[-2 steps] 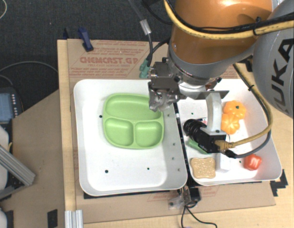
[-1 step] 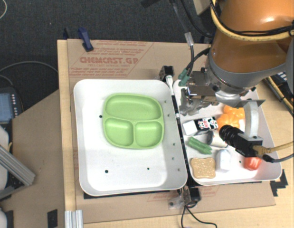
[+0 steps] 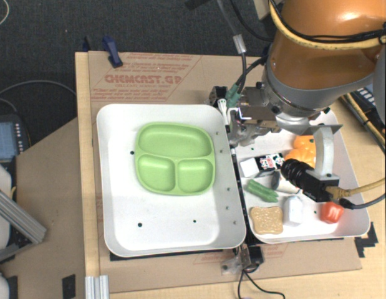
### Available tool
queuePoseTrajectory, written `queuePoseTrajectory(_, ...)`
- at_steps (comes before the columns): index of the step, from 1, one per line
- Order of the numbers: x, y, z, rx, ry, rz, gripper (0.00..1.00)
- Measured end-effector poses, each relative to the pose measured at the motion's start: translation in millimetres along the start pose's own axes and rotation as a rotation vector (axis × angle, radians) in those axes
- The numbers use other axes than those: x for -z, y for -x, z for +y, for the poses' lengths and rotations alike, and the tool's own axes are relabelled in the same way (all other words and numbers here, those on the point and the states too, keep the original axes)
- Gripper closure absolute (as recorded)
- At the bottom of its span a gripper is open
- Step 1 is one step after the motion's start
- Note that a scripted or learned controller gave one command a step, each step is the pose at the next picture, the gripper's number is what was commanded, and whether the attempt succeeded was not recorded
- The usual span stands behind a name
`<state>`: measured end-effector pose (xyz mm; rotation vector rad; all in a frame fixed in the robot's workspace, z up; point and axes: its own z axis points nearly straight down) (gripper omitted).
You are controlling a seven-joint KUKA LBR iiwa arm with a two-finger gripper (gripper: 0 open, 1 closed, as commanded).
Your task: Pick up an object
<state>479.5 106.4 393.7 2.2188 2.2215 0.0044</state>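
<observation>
Hand (image 3: 258,120) over right bin (image 3: 355,226), far corner; grip state cannot be told. Clutter below hand: green pickle (image 3: 261,190), cracker (image 3: 267,219), tomato (image 3: 332,212). Risk: miss, bin-wall strike.

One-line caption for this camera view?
Arm over the right bin of small items; green tray alone in the left bin.

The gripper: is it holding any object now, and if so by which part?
It cannot be told: the arm's wrist hides the gripper above the right bin.
</observation>
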Motion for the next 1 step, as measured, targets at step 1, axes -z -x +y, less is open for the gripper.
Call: queuePoseTrajectory(1, 84.0, -22.7, 0.6, 0.002, 0.008, 0.003, 1.0)
